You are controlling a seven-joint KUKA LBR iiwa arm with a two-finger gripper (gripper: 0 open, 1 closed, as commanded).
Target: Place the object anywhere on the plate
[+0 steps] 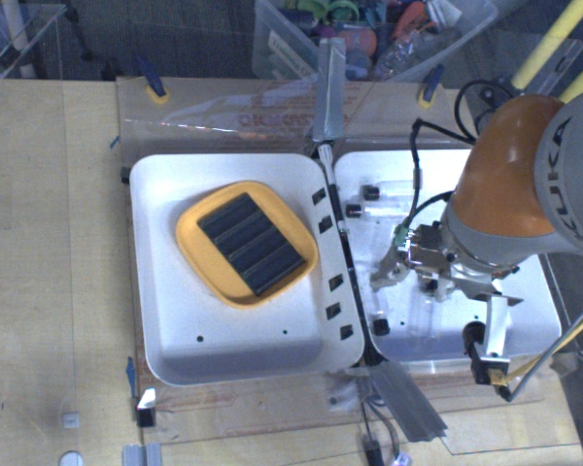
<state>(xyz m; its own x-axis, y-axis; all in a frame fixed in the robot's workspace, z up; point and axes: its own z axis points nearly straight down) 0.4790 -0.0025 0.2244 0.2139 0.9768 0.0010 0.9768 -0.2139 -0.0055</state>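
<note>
A yellow rounded-square plate [192, 233] lies in the left bin [165, 338], a little above its middle. A black ribbed rectangular object [251, 244] rests flat on the plate, turned at a slant and covering most of its centre. My gripper [389, 272] hangs over the right bin [534, 328], near its left wall, below the grey wrist and the orange band [510, 173]. It is apart from the plate, to the plate's right across the divider. The wrist hides most of the gripper from above.
A divider wall [335, 260] with black clips separates the two bins. Small pale bits [369, 194] lie at the top of the right bin. A clear tub of coloured toys [369, 17] stands behind the bench. Cables run by the arm.
</note>
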